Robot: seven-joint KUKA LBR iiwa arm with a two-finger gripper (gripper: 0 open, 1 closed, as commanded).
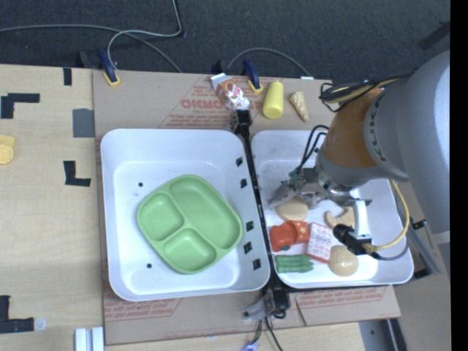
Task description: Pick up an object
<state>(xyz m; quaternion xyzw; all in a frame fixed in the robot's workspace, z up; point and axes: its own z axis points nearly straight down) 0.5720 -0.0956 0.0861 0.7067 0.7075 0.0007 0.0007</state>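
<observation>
Looming largest at the right, closest to the lens, the grey arm with its orange band (pixel 349 134) is seen reaching down into the right-hand shallow white bin (pixel 391 273). Its end effector (pixel 291 191) is lowered near the bin's left part, just above a pale beige rounded piece (pixel 293 210); whether it is spread or pressed together cannot be told, and nothing is seen pinched in it. Below that piece, a red-orange lumpy item (pixel 287 234) is lying beside a red-and-white printed packet (pixel 319 241), with a green ridged strip (pixel 294 264) under them and a tan rounded ball (pixel 343 261) toward the bin's lower right. A green three-compartment plastic plate (pixel 189 222) is held in the left-hand shallow white bin (pixel 121 159). On the brown cardboard sheet (pixel 183 104) covering the table behind the bins, a yellow cylindrical bottle (pixel 273 99), a tan cone-shaped piece (pixel 300 105) and a small red-and-white carton (pixel 231 93) are placed.
</observation>
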